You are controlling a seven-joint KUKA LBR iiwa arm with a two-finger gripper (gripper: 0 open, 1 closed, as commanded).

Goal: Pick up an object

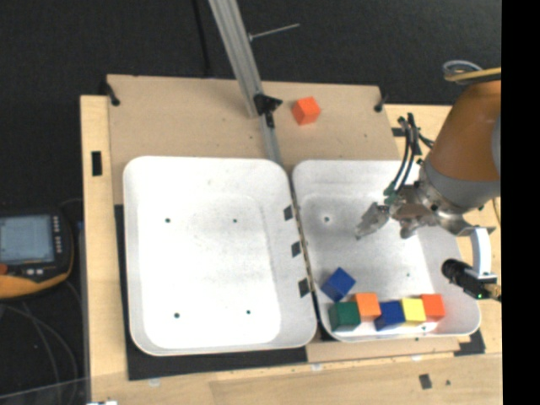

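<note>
Several small cubes lie along the front edge of the right bin (337, 184): a green cube (343, 315), an orange cube (368, 305), a blue cube (390, 314), a yellow cube (413, 310) and a second orange cube (433, 305). Another blue cube (338, 283) sits a little behind them, tilted. My gripper (388, 222) hangs above the middle of the right bin, well behind the cubes. Its fingers (369, 221) are spread apart with nothing between them.
The left bin (202, 251) lies beside the right one. A lone orange cube (305, 110) rests on the bench behind the bins. A metal pole (240, 49) rises at the back. A handheld screen device (29, 247) sits at the far left.
</note>
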